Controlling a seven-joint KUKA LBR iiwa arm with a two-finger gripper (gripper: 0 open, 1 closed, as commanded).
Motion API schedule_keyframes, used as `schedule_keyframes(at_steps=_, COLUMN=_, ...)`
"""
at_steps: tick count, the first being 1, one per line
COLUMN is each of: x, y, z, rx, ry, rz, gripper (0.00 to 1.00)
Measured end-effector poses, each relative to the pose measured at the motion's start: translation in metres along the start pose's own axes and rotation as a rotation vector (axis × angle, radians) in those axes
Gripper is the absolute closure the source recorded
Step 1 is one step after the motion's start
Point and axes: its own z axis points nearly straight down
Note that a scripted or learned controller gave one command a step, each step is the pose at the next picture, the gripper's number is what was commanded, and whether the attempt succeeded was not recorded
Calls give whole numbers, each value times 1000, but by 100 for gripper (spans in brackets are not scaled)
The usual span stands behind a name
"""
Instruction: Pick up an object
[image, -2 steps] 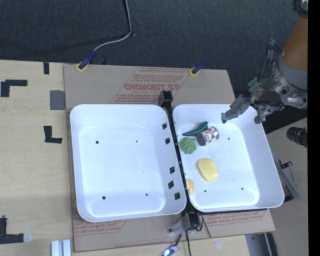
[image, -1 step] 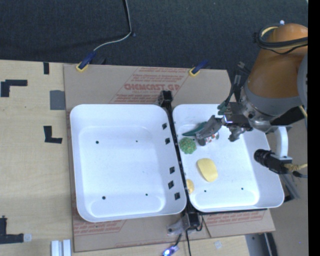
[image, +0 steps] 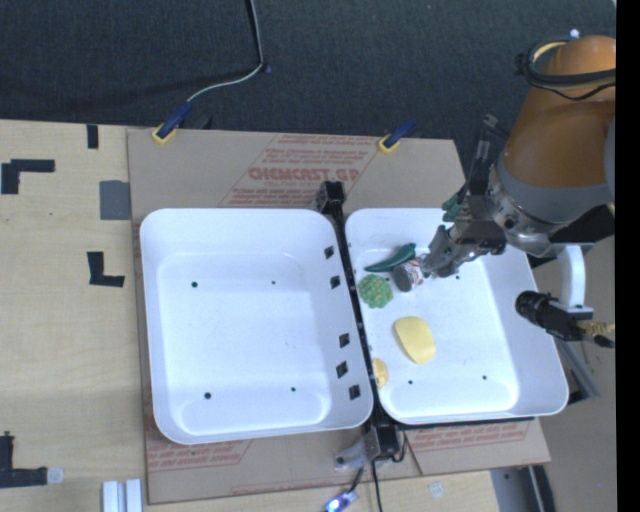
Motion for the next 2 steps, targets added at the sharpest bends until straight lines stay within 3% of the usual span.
schedule_keyframes(at_steps=1, x=44, y=-30, z=86, rx=10, ry=2, rz=0, gripper=100)
schedule_keyframes(at_steps=2, x=155, y=15, z=97, rx=-2, ry=3, rz=-10, gripper=100)
